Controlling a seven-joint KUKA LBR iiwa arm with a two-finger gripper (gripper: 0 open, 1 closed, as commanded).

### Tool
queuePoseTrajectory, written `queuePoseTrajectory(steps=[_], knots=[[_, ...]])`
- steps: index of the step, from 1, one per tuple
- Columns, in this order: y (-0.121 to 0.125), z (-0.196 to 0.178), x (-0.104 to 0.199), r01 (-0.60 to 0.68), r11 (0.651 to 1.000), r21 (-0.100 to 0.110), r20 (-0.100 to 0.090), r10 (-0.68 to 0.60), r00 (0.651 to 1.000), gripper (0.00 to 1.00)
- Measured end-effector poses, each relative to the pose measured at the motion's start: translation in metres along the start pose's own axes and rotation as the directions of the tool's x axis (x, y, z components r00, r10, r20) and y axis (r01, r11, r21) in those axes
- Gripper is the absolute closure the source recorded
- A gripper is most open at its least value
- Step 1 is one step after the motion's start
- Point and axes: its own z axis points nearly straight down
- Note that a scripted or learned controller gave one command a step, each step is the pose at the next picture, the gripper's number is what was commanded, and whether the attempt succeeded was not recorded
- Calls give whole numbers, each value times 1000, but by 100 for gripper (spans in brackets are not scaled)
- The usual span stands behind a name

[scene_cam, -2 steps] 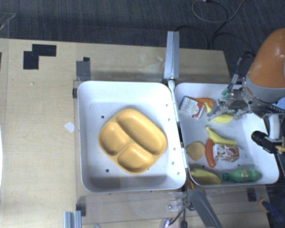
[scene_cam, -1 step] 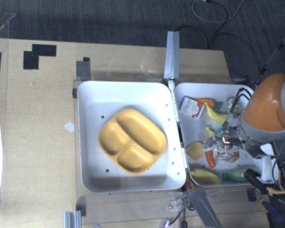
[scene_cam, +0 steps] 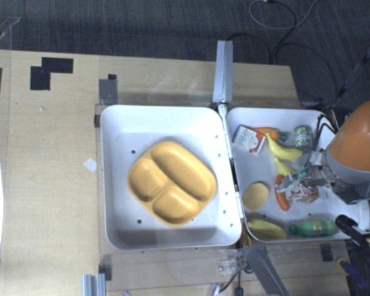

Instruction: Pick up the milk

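Gripper (scene_cam: 294, 184) low in right bin (scene_cam: 259, 217).
You cannot tell its opening; milk (scene_cam: 247, 138) lies well apart.

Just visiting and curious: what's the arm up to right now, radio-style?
Pincer low in right bin, over orange item. Milk carton untouched at bin's far left corner. Banana lies between.
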Motion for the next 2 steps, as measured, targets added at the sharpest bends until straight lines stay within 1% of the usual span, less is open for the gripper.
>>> queuePoseTrajectory(steps=[1,2], knots=[[9,1,-18,3,1000,-1,1,-3,1000,0],[17,-13,-12,14,1000,-15,-3,-14,1000,100]])
